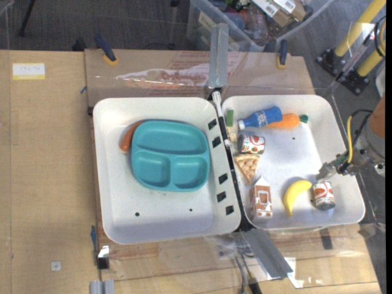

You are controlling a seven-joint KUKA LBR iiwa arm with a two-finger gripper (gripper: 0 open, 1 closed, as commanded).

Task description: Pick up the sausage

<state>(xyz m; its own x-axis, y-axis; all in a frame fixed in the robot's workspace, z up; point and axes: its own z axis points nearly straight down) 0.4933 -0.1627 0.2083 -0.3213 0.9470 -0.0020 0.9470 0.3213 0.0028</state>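
The sausage (126, 139) is a reddish-brown piece lying in the left bin (110, 219). Most of it is hidden under the left rim of a teal divided plate (169, 155), so just its end peeks out. My gripper (327, 171) is far from it, low over the right side of the right bin (349, 216), just above a red and white can (323, 195). I see nothing held in it.
The right bin holds a blue bottle (261, 117), a carrot (286, 122), a second can (251, 144), a waffle piece (247, 164), a small carton (262, 201) and a banana (294, 195). A clear tub of clutter (263, 5) stands behind the bench.
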